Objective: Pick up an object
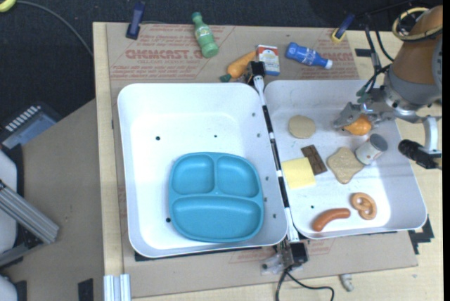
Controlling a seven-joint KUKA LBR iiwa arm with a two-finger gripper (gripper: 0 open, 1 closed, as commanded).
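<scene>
My gripper (356, 115) is down in the right bin (415, 201), near its far right side. Right under and against it lies a small orange object (360, 127); whether it is gripped cannot be made out. Close by are a grey cylinder (370, 149), a slice of bread (344, 165), a brown bar (314, 159), a round tan cookie (303, 126) and a yellow block (298, 173). A pretzel (363, 205) and a sausage (329, 219) lie near the bin's front edge.
In the left bin (140, 152) sits a blue divided plate (216, 195). Behind the bins, on the board, lie a green bottle (205, 36), a carrot (241, 65), a small carton (267, 59) and a blue bottle (308, 55).
</scene>
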